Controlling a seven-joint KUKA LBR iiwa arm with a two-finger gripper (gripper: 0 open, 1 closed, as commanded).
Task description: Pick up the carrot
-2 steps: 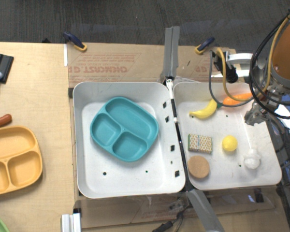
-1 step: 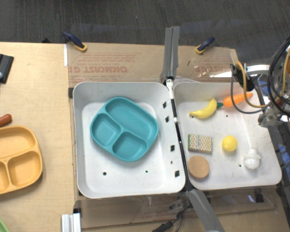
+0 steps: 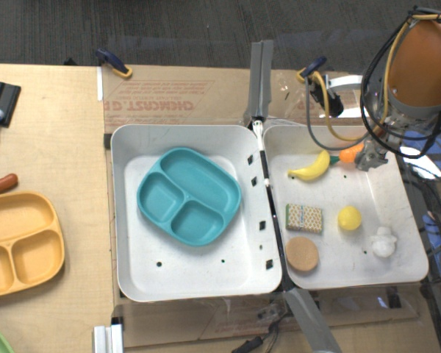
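Orange carrot [image 3: 348,154] by banana [image 3: 312,168], end effector [image 3: 370,157] adj.

Two white bins: left bin [image 3: 132,271], right bin [image 3: 404,267]. One teal plate [image 3: 189,195], three compartments, in the left bin. In the right bin: one banana [image 3: 312,168], one carrot [image 3: 348,154], one lemon [image 3: 349,218], one patterned block [image 3: 304,218], one round disc [image 3: 302,254], one white object [image 3: 383,243]. On the bench: one yellow tray [image 3: 18,245], one sausage [image 3: 0,184]. One arm [image 3: 419,57].
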